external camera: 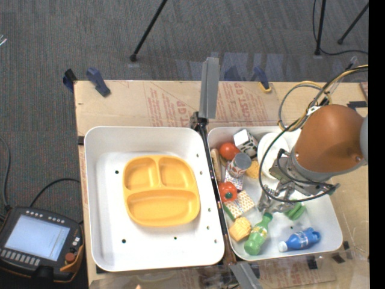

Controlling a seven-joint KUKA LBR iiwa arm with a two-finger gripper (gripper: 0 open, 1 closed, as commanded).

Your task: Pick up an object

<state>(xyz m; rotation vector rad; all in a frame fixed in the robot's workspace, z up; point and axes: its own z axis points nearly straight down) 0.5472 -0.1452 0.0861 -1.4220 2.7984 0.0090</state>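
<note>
1. Camera view: my jaws (275, 208) hang low in the right bin (334, 220); whether they are wide or narrow I cannot tell.
2. A green bottle (258, 235) lies just beside them, a blue bottle (299, 239) near.
3. The yellow tray (161, 190) sits in the left bin (99, 188).

- The left bin (96, 161) has open floor all round the yellow divided plate (161, 189).
- The right bin (332, 218) is crowded: green bottle (258, 236), blue bottle (299, 239), tomatoes (227, 150) and small packets lie close together along its left and front.
- The arm (328, 140) covers its rear right.
</note>
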